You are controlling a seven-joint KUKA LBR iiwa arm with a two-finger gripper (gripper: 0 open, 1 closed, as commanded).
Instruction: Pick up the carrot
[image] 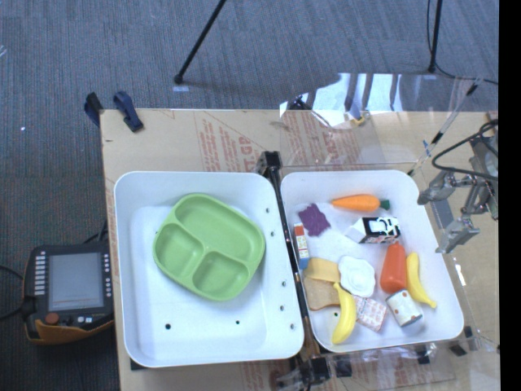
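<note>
Camera view: smooth tapered carrot (356,204) lies in the right bin (453,300), purple grapes (313,218) and milk carton (379,230) nearby. Gripper (453,216) hangs at the rim, jaws apart, holding nothing.

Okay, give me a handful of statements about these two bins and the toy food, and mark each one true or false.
1. The carrot lies in the right bin. True.
2. The green divided plate sits in the right bin. False: it sits in the left bin.
3. The pincer holds the carrot. False: the carrot lies on the bin floor near the far wall, apart from the pincer, which is at the bin's right rim.
4. Two bananas are in the right bin, one near the front and another toward the right side. True.
5. The carrot's green end points toward the left bin. False: it points right, toward the pincer.
</note>
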